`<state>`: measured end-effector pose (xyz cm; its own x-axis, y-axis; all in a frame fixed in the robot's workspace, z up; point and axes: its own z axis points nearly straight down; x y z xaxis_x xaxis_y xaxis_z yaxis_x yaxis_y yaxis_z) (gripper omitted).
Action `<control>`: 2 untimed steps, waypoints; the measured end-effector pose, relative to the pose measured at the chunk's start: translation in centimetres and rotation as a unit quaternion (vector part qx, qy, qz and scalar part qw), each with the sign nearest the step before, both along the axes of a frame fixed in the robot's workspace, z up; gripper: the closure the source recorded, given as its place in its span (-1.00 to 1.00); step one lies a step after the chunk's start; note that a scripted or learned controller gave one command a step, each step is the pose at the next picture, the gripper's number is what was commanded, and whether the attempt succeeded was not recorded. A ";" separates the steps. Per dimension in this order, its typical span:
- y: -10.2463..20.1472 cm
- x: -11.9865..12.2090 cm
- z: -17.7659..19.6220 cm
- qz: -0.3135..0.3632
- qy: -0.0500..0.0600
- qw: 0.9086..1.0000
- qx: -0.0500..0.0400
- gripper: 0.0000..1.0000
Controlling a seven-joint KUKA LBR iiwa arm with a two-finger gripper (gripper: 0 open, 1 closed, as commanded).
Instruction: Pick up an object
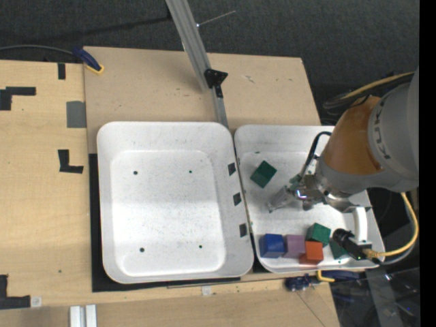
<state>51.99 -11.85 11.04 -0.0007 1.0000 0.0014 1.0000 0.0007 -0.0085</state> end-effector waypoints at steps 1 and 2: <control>0.1 -0.1 -2.0 0.000 -0.002 1.000 -0.001 -1.00; 0.1 -0.1 -1.0 0.001 -0.002 1.000 0.000 1.00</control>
<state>51.89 -11.71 10.09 -0.0020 1.0000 0.0015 1.0000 0.0020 -0.0046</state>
